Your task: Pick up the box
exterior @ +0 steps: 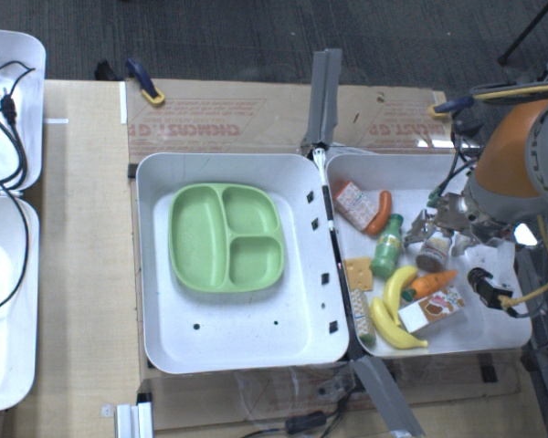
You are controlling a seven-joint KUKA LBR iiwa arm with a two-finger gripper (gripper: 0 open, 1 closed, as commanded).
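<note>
The box (432,307) is small, white with a red-brown side, and lies flat near the front of the right bin (493,336). A yellow banana (391,310) touches its left end and an orange carrot (433,283) lies just behind it. My gripper (429,237) hangs low over the middle of the right bin, behind the carrot and box and to the right of a green bottle (386,246). Nothing shows held in it.
The right bin also holds a red-and-white packet (354,203), an orange sausage (381,213) and a tan cracker (359,274). A green divided plate (226,237) lies in the left bin (155,336). The arm's orange band (516,149) and cables crowd the right side.
</note>
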